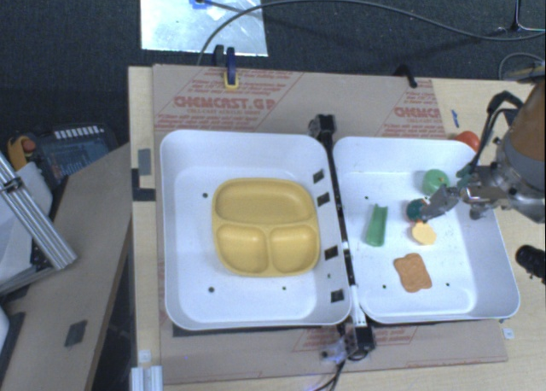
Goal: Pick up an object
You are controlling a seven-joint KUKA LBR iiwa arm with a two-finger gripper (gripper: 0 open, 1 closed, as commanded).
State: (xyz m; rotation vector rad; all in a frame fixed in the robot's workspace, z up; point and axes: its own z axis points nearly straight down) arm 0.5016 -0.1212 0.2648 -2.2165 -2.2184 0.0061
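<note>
Now, left bin [183, 210]: holds a yellow divided plate [264, 225], centred, with bare white floor all round it.
Right bin [486, 287]: holds a green block [376, 225], a green ball [435, 180], a small teal piece [415, 208], a yellow piece [423, 233] and a brown cracker [413, 272].
End effector [437, 201]: low over the right bin, tips by the teal piece; grip state cannot be told.
Open room: the right bin's near right corner.
Counter [256, 99]: cardboard sheet under both bins.

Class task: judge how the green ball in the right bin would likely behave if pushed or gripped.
The green ball looks round, so it would probably roll across the flat right bin. Its curved sides may slip from a pinch. It seems small, so likely light.
</note>
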